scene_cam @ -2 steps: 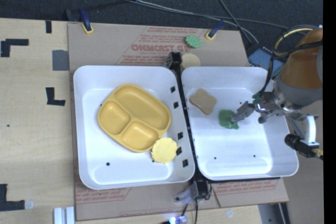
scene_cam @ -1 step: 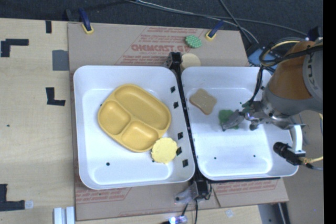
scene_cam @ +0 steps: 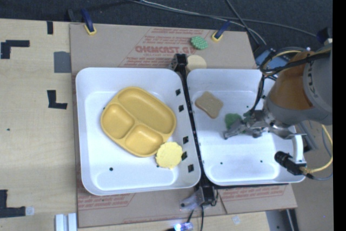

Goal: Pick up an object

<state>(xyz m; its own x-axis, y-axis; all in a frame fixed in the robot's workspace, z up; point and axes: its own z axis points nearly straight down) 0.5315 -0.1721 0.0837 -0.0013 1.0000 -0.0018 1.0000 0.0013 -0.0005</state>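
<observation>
The gripper (scene_cam: 231,132) sits low in the right bin (scene_cam: 238,170), reaching in from the right, its grey fingers pointing left toward the middle of the bin floor. Whether the fingers are apart or together cannot be told at this angle and sharpness. A small green object (scene_cam: 233,119) lies right at the fingertips, just above them in the view and seemingly touching; it cannot be made out as being between the fingers, and part of it is covered by the gripper body. Up and to the left of the gripper, near but apart from it, a tan bread-like piece (scene_cam: 208,104) lies flat on the bin floor. Below and to the left of the gripper the white floor is bare all the way to the near rim, giving open room there. The black divider (scene_cam: 189,116) between the bins runs further left of the gripper, beyond the bread-like piece.

Behind the gripper, to the right, the arm's orange band (scene_cam: 289,86) and grey housing overhang the right wall of the bin and hide it; the arm is cut off by the frame edge.

Well to the left of the gripper, across the divider, the left bin (scene_cam: 89,170) holds a yellow divided tray (scene_cam: 139,120) lying at a slant and a yellow scalloped disc (scene_cam: 169,154) touching the tray's lower corner. Far up and left of the gripper, outside the bins on the cardboard sheet (scene_cam: 135,46), a small green dotted piece (scene_cam: 199,42) lies beside a pale round thing (scene_cam: 197,61) too blurred to identify
</observation>
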